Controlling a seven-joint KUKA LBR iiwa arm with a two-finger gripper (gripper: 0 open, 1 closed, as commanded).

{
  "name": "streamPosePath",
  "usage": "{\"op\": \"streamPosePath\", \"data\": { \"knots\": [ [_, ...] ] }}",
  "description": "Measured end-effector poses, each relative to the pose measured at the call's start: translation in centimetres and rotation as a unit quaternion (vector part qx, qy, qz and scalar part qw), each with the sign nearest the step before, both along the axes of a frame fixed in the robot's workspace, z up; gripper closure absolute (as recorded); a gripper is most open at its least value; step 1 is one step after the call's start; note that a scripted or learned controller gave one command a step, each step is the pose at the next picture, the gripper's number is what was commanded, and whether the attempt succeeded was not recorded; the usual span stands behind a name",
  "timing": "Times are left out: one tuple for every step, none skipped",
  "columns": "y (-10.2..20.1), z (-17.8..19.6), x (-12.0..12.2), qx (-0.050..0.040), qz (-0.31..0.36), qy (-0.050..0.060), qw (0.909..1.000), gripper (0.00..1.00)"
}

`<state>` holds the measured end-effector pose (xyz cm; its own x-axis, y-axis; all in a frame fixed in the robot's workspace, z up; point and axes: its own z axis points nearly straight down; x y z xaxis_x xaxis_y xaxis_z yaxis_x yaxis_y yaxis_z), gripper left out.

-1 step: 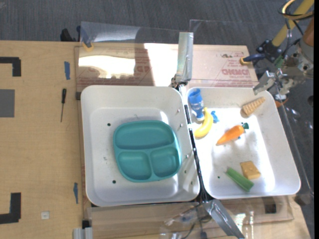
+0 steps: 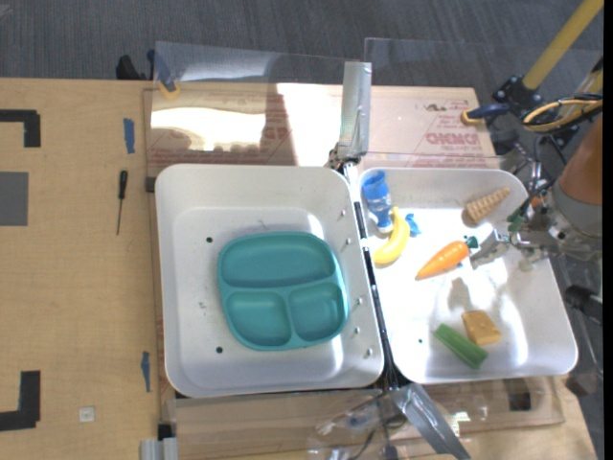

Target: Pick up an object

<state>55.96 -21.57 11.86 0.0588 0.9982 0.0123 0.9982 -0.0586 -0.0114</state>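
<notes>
In the right bin point(image 2: 551, 353) lie several toys. An orange carrot point(image 2: 441, 260) with a green top sits mid-bin, pointing up to the right. My gripper point(image 2: 494, 245) reaches in from the right edge and hangs just right of the carrot's green end, close to it. A yellow banana point(image 2: 391, 241) and a blue bottle point(image 2: 375, 195) lie by the bin's left wall. A tan ridged cone point(image 2: 487, 204) rests at the back right. A tan block point(image 2: 481, 327) and a green stick point(image 2: 460, 345) lie near the front.
The left bin point(image 2: 182, 353) holds a teal divided plate point(image 2: 283, 288). A small blue piece point(image 2: 412, 225) lies next to the banana. Clear panels stand behind both bins. Cables and a yellow pole crowd the upper right.
</notes>
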Motion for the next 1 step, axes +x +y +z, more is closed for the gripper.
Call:
{"op": "streamPosePath", "data": {
  "knots": [
    [11.60, -2.56, -7.80, -0.0048, -0.032, -0.002, 0.9995, 0.00]
  ]
}}
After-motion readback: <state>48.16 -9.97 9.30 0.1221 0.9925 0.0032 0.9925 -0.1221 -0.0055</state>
